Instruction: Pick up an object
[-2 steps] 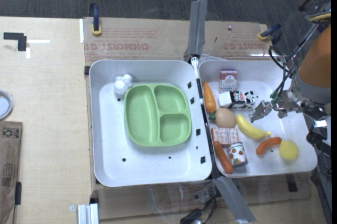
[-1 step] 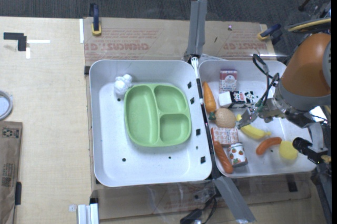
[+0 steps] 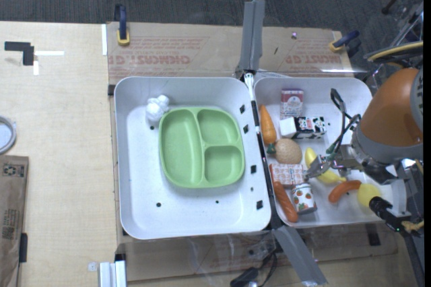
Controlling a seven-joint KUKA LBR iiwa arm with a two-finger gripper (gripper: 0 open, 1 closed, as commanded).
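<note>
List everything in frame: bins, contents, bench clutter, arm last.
left bin: 1, white, centre of bench
divided plate: 1, green, three compartments, in left bin
small lumpy object: 1, white, left bin, by plate's upper-left corner
right bin: 1, white, beside left bin
carrot: 1, orange, right bin's left side
egg-shaped object: 1, tan, below carrot
carton: 1, red and white, right bin top
can: 1, red label, right bin bottom
clamps: 2, blue and yellow, bench's back edge
arm: 1, grey, orange band, over right bin
gripper: 1, low over yellow items
</note>
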